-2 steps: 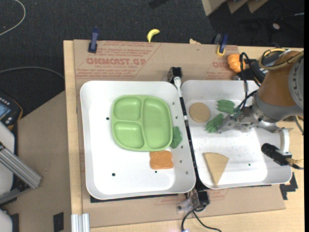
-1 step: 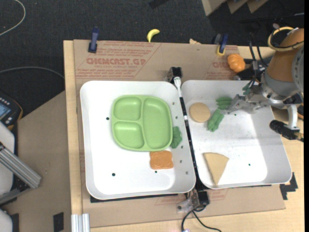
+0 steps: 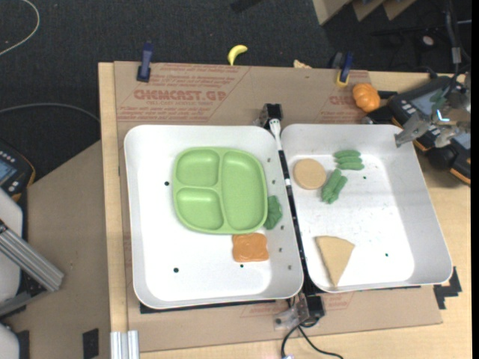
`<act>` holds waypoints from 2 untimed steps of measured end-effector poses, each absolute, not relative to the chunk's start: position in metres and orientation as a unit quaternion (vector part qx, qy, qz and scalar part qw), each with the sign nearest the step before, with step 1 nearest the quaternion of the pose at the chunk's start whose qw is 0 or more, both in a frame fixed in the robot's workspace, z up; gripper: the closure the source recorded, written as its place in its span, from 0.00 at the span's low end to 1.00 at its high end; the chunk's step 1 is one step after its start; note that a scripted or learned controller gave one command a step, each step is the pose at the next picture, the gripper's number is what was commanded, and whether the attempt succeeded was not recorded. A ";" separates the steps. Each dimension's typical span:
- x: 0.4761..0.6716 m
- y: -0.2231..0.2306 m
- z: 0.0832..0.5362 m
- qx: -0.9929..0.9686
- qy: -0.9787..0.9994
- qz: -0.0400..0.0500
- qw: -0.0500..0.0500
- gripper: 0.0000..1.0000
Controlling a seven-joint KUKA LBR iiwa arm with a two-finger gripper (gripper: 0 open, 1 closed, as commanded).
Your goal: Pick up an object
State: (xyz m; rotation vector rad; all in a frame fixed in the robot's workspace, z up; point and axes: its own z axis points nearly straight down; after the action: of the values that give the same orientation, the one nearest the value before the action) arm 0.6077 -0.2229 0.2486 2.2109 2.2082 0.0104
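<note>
Two shallow white bins sit side by side on the bench. Nearest the camera, a tan wedge [image 3: 335, 256] lies by the front edge of the right bin [image 3: 419, 223], and an orange block [image 3: 250, 247] lies toward the front of the left bin [image 3: 146, 223]. Mid-depth in the left bin stands a green divided tray [image 3: 221, 189], with a small dark green piece [image 3: 273, 212] touching its right side, close to the bin's right wall. Farther back in the right bin, near its rear left corner, lie a tan disc [image 3: 309, 173] and two green pods [image 3: 334, 185] [image 3: 347, 159]. Farthest off, the gripper [image 3: 428, 123] hangs just past the right bin's rear right corner; whether the claw is open or closed cannot be told, and nothing is seen in it.

Risks, as judged: the disc and pods lie close together, so a descent could nudge one aside or catch two. The flat wedge may slip from the claw. The dark green piece is crowded by tray and wall.
</note>
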 end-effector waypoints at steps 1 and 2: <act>0.544 -0.225 0.424 0.707 0.707 0.003 0.009 0.00; 0.546 -0.224 0.425 0.707 0.707 0.001 0.005 1.00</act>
State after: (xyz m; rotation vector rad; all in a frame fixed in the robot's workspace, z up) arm 0.5461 -0.2243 0.4250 2.2139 2.2162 0.0023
